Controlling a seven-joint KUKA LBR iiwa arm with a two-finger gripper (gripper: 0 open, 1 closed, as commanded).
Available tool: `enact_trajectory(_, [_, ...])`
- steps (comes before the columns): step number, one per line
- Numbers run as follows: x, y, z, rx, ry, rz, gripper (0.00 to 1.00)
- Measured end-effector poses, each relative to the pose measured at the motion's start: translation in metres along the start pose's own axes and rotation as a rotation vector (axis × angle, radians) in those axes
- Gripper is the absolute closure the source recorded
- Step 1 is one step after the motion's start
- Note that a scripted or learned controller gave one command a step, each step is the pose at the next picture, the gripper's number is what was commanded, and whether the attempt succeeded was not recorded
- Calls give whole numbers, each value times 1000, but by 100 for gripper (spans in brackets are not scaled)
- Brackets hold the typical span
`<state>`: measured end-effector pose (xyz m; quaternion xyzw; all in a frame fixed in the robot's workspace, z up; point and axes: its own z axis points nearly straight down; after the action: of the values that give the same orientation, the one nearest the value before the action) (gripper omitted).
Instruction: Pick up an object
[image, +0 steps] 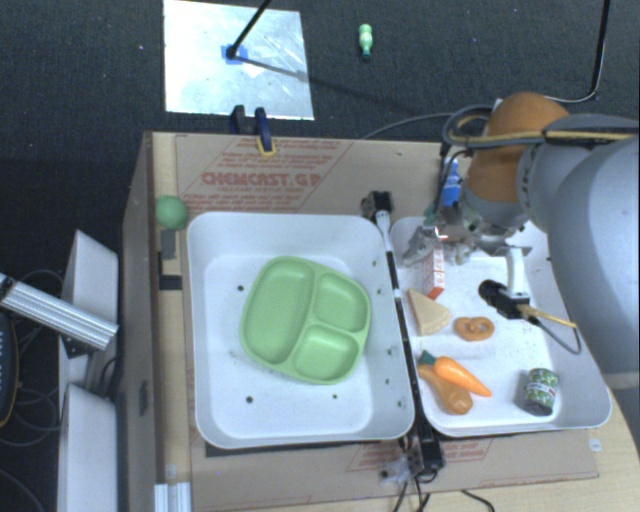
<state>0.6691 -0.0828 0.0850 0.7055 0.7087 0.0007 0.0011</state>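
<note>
The gripper (440, 238) hangs over the twelve-o'clock end of the right bin (512, 355); I cannot tell whether it is clamped or released. At its six o'clock sits a red-and-white carton (437, 274), probably light, stiff and thin-walled, so pinch across its flat sides.

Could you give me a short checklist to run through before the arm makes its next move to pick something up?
1. Claw over the right bin: ok, at its far end.
2. Object held between fingers: cannot tell.
3. Nearest target: red-and-white carton just below the claw: ok.
4. Other targets separated: cheese wedge and pretzel apart: ok; carrot touches the orange piece beside it: not ok.
5. Can upright in the near corner: ok.
6. Green divided plate in the left bin, away from the arm: ok.
</note>
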Motion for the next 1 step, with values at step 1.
enact_trajectory(1, [-4,0,0,0,0,3,0])
